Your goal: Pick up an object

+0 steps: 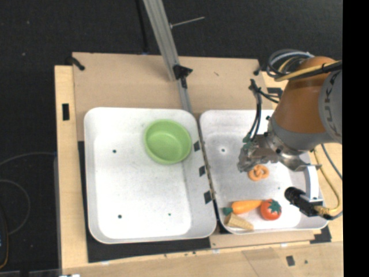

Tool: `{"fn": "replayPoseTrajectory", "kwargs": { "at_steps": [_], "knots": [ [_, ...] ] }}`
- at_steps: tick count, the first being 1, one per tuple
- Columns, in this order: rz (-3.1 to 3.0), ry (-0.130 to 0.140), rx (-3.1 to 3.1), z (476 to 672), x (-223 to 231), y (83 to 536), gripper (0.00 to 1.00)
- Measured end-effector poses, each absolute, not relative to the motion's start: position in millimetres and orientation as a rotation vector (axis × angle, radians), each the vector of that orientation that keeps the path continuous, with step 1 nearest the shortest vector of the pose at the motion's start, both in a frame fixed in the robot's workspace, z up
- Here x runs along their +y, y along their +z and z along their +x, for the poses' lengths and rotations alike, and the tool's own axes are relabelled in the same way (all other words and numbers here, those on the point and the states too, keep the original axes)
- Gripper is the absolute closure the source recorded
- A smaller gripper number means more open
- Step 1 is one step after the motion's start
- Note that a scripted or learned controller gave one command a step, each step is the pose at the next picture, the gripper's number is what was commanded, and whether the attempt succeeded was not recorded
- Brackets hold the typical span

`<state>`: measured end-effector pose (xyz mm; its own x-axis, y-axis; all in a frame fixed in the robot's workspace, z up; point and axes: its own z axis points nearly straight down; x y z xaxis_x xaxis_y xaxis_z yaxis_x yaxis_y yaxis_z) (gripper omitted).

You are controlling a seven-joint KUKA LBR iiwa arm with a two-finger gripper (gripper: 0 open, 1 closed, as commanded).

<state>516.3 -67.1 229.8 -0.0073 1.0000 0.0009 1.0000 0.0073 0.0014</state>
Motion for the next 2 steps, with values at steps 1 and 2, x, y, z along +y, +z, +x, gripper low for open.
{"fn": "replayPoseTrajectory", "kwargs": {
  "at_steps": [1,2],
  "knots": [
    [2.217,0.003,2.224,518.6,-12,240,1.0],
    [2.218,0.001,2.224,529.8,39,232,1.0]
  ]
}}
